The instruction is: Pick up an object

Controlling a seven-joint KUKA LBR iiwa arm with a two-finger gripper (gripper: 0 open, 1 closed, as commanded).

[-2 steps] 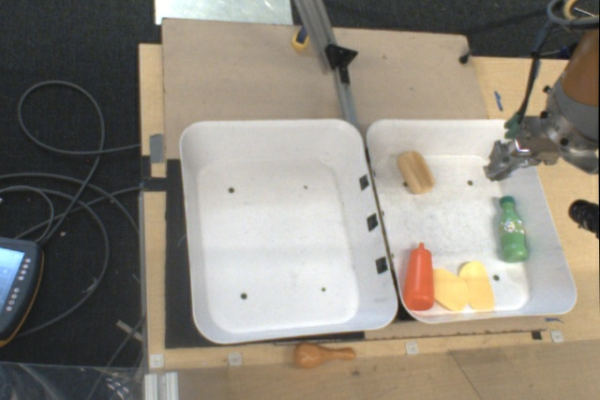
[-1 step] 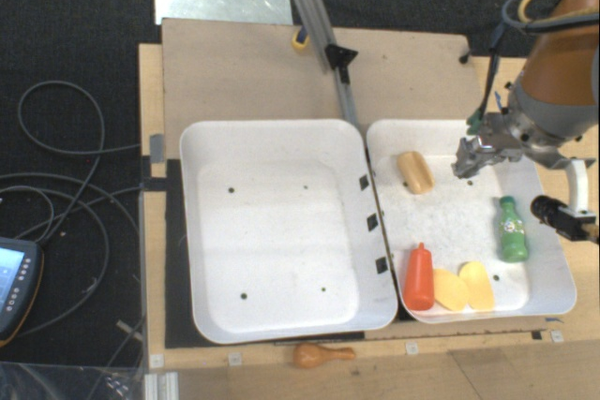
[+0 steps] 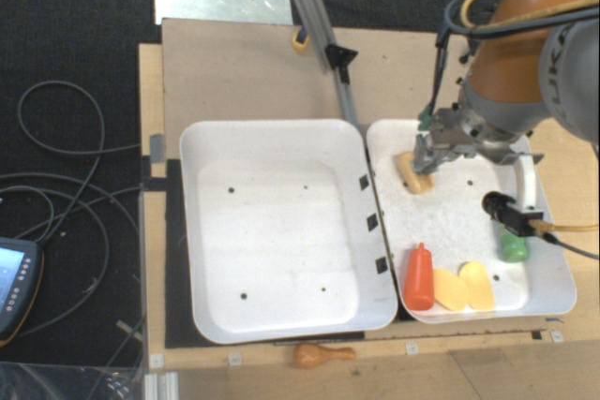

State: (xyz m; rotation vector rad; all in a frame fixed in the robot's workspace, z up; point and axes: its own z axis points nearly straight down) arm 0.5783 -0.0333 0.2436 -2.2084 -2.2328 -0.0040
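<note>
In the right bin (image 3: 562, 295) lie a tan bread-like piece (image 3: 412, 176) near the back left, a red bottle (image 3: 419, 277), two yellow pieces (image 3: 450, 290) (image 3: 477, 286) at the front, and a green object (image 3: 514, 247) by the right wall. My gripper (image 3: 427, 155) hangs low over the back of this bin. Its tip is right at the tan piece's upper right end and partly covers it. Whether it touches the piece I cannot make out.
The left bin (image 3: 202, 201) stands beside the right one, with a dark divider strip (image 3: 372, 220) between them. A grey pole (image 3: 314, 5) slants over the bench at the back. An orange-brown object (image 3: 323, 353) lies outside the bins on the bench's front edge.
</note>
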